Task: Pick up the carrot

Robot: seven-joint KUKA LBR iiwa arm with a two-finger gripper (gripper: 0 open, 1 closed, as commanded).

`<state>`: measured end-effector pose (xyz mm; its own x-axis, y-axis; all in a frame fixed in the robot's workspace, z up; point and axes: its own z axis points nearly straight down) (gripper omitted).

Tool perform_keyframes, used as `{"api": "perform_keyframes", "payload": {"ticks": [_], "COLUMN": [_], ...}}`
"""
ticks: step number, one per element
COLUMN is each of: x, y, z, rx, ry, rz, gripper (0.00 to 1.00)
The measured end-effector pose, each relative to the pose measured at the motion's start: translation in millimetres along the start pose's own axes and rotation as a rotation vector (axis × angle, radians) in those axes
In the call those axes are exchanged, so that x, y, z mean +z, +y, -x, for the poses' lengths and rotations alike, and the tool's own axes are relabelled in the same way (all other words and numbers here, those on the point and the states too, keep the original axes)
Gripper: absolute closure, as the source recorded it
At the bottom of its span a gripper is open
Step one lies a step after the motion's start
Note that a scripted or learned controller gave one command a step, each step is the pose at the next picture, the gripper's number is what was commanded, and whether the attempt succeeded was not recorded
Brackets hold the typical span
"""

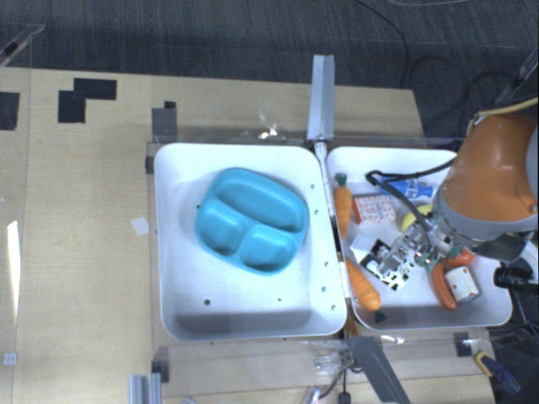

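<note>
Two orange carrot-like pieces lie along the left wall of the right bin (497, 314). One carrot (343, 211) stands lengthwise near the back with a green tip pointing away. The other carrot (363, 284) lies slanted near the front left corner. My gripper (390, 264), black and white, hangs low over the bin's middle, just right of the front carrot and apart from it. Nothing shows between the gripper and either carrot. The arm's orange band (497, 171) rises at the right.
The left bin (168, 251) bears a blue divided plate (251, 219). In the right bin, a pink box (373, 209), a blue item (418, 190), a yellow item (410, 220) and an orange bottle with a white label (456, 284) crowd around the gripper.
</note>
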<state>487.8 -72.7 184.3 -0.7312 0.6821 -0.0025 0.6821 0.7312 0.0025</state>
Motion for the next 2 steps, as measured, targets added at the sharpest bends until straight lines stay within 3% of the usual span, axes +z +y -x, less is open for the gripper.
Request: {"api": "perform_keyframes", "payload": {"ticks": [1,2], "x": [-10.9,-19.4], "y": [62.7,80.4], "z": [-51.7,-73.1], "rx": [-0.425,-0.577], "ry": [-0.018,-0.005], "rz": [0.011,0.004], "gripper": [1.0,1.0]}}
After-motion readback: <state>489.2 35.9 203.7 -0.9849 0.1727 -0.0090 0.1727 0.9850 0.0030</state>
